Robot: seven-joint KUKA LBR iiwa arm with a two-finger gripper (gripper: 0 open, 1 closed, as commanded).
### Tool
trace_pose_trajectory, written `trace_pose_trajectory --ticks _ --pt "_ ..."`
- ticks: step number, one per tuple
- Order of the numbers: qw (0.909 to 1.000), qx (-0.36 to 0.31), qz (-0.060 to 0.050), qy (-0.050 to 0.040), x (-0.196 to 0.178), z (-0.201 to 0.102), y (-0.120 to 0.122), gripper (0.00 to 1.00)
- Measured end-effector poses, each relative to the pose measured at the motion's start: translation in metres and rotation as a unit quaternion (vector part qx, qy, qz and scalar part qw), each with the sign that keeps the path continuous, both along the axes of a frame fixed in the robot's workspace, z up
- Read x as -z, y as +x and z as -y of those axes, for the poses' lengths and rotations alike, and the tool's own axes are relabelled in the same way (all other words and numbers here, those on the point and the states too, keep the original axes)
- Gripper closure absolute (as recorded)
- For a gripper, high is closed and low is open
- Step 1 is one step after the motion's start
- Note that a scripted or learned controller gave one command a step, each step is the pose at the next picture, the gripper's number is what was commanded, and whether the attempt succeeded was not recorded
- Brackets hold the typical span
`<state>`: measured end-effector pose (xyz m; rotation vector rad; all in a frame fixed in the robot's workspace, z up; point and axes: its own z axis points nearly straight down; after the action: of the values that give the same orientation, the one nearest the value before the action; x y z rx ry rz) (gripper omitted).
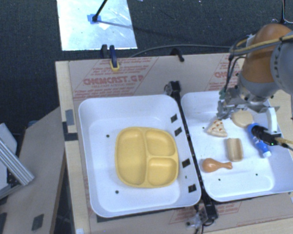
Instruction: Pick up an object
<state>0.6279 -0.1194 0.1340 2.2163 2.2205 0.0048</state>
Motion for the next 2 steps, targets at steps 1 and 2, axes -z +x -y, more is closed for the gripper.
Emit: trace_pose_trajectory --ticks 1,2 --pt "1.0000 -0.001 0.002 -0.0001 -0.064 -0.003 -0.001 1.00" --pt "1.0000 -0.002 0.001 -0.0001 -0.109 -0.003 0.000 1.00"
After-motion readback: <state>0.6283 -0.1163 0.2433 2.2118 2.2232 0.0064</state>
